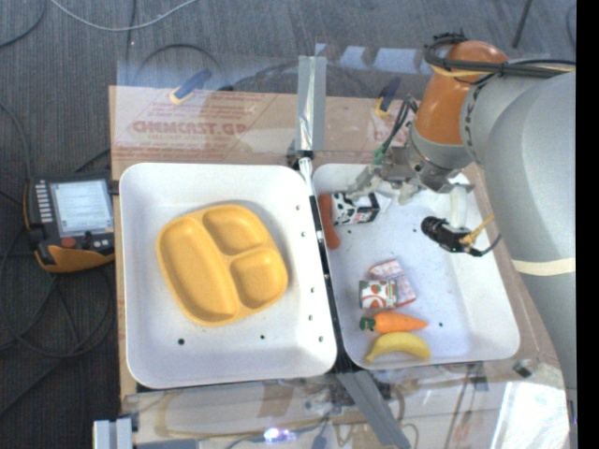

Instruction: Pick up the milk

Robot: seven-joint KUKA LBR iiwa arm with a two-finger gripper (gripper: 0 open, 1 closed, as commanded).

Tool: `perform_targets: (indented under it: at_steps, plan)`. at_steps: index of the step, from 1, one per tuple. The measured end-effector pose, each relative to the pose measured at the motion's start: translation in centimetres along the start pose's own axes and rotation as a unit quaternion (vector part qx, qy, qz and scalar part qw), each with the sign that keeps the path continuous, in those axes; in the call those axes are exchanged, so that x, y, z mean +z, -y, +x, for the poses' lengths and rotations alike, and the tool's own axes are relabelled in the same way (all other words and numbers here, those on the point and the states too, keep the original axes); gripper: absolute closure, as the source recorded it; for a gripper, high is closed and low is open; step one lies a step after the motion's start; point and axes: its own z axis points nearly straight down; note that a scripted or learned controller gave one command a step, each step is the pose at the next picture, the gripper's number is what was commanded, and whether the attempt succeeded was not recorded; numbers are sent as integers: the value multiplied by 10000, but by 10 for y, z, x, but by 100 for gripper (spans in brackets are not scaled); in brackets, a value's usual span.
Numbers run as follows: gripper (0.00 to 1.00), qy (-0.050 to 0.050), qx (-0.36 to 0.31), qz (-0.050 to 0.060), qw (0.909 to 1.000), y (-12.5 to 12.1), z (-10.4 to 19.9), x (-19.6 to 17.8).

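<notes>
I'm taking the milk [356,209] to be the little black-and-white cow-patterned carton. It sits in the right bin [468,297], in the corner farthest from me on the side that meets the left bin [150,344]. A red sausage [326,221] lies just beside it, along that same wall of the right bin.

The gripper [384,187] hangs over that same corner, close above the milk and a touch toward the bin's middle. As far as I can make out, the jaws stand apart with nothing between them. I judge this to be the approach step. The pick has not begun, and the milk rests on the bin floor.

The next move calls for a small shift toward the shared wall so the jaws straddle the carton, then a straight drop and a close. There isn't much room, because the wall and the sausage crowd one side, and a jaw landing on either could knock the milk over or push it aside.

Some things are hard to read. The wrist hides part of the bin's corner, and I can't tell whether the milk is upright or on its side. A second carton [387,285], red and white, lies nearer the bin's middle with its print too small to read. A carrot [398,323] and a banana [398,347] sit toward the bin's near edge. The arm [524,157] is cut off at the frame's side.
</notes>
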Motion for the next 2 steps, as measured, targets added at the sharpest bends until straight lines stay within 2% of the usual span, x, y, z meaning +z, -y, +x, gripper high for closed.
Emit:
perform_targets:
  at_steps: [1,2]
  plan:
    - [0,27,-660,1,9978,-9,5,0]
    - [0,-32,725,-74,9973,14,9,-1]
